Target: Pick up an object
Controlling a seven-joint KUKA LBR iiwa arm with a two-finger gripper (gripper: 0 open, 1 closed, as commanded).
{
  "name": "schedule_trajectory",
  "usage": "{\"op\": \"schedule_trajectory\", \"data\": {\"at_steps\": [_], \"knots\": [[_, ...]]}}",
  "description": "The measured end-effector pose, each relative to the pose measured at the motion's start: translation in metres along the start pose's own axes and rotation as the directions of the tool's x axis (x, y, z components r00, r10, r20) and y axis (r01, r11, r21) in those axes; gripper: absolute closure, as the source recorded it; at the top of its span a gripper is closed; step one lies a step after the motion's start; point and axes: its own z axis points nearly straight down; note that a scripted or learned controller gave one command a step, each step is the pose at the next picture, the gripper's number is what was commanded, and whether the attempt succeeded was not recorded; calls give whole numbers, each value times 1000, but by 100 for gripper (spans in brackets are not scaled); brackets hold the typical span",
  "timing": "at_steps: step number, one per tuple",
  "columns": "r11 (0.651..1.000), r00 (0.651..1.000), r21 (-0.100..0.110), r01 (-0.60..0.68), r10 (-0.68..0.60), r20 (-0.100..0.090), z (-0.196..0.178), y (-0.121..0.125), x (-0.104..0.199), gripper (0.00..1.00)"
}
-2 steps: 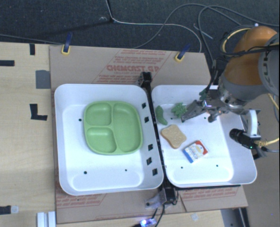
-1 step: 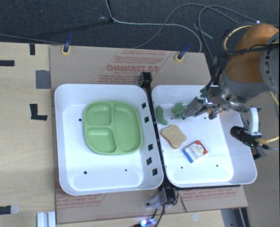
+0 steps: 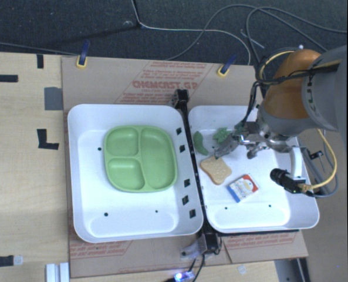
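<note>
The right bin [image 3: 279, 219] holds a slice of toast [image 3: 216, 170], a small red, white and blue packet [image 3: 243, 188], a green leafy piece [image 3: 222, 136] and a second green piece [image 3: 199, 142] by the bin's left wall. My gripper [image 3: 237, 150] hangs over the upper middle of this bin, just right of the leafy piece and above the toast. Its fingers stand apart, open, with nothing between them. The orange-banded wrist [image 3: 288, 90] hides the bin's upper right part.
The left bin [image 3: 83, 175] holds a green divided plate [image 3: 141, 158]. A black divider [image 3: 188, 157] runs between the bins. Cables [image 3: 320, 175] hang at the arm's right. Cardboard and a wooden bench surround the bins.
</note>
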Motion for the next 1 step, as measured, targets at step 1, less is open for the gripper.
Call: {"op": "schedule_trajectory", "data": {"at_steps": [1], "knots": [[1000, 1000, 0, -1, 1, 0, 63, -6, 2, 0]]}}
